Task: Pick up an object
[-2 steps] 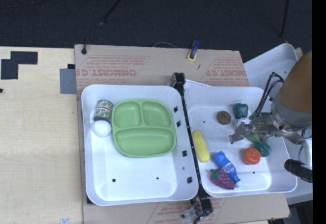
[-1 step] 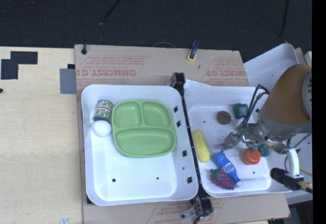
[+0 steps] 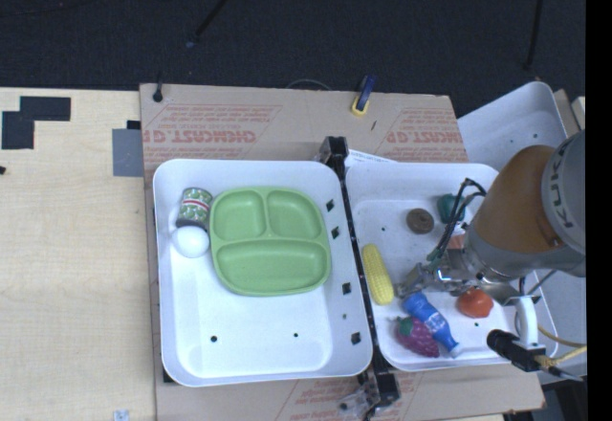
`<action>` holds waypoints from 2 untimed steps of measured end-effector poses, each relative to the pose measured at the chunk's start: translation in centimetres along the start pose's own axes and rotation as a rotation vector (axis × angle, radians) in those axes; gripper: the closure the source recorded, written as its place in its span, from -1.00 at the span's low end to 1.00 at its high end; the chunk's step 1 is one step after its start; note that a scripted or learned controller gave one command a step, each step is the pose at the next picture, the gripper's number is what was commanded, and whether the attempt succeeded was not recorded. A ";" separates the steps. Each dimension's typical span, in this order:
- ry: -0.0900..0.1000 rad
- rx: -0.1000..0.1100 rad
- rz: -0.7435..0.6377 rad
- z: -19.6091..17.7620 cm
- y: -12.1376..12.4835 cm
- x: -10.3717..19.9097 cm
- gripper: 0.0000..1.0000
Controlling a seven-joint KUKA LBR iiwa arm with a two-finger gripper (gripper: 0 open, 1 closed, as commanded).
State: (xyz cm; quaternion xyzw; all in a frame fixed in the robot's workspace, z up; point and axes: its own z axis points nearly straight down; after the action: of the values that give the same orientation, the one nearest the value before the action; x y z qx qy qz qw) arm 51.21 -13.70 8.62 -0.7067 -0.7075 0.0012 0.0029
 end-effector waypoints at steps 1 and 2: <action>0.000 -0.001 0.007 -1.3 0.0 -0.2 1.00; -0.002 -0.006 0.001 -5.6 0.6 -0.2 1.00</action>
State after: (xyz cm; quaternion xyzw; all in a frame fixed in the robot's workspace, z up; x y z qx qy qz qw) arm 51.82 -13.96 14.22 -0.7071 -0.7071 -0.0001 0.0001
